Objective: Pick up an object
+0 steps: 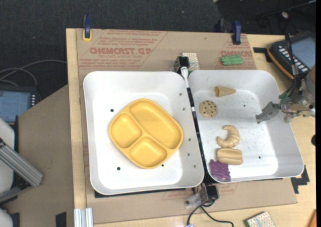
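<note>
The right bin (286,168) holds several toy foods: a cone (224,91) near the back, a round cookie (208,108), a croissant (229,136), a tan bread roll (229,156) and a purple bunch of grapes (219,170) at the front edge. My gripper (271,112) comes in from the right and hovers over the right side of this bin. It is clear of all the foods, roughly a hand's width to the right of the croissant, and nothing shows in it.
A yellow divided plate (145,133) lies in the left bin (100,90). A small green object (231,60) rests on the cardboard behind the right bin. A ridge with clips (189,98) separates the bins. Bare bin floor (261,141) lies under the gripper.
</note>
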You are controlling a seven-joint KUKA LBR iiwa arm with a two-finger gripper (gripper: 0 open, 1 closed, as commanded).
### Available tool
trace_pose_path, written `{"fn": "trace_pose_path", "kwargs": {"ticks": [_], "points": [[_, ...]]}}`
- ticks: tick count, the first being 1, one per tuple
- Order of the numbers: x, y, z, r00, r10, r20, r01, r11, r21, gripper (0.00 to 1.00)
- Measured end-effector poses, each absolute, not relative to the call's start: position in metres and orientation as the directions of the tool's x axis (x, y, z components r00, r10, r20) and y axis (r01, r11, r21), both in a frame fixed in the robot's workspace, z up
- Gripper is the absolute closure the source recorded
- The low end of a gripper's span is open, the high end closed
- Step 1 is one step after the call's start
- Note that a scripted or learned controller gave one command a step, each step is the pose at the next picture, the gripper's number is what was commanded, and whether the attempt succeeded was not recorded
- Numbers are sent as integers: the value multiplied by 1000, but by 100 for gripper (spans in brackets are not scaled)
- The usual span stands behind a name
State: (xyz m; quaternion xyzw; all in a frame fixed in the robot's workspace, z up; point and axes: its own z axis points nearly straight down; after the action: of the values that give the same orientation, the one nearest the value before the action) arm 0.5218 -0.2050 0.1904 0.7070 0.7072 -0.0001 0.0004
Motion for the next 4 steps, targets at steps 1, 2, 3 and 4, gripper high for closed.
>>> {"fn": "trace_pose_path", "kwargs": {"ticks": [1,2,3,4], "points": [[493,-147,84,1,1000,1,1000,-1,6,0],[529,-93,89,-4,1000,-5,1000,4,15,0],[602,-112,89,-3,1000,-3,1000,3,12,0],[653,-92,87,-1,1000,-3,1000,1,-1,0]]}}
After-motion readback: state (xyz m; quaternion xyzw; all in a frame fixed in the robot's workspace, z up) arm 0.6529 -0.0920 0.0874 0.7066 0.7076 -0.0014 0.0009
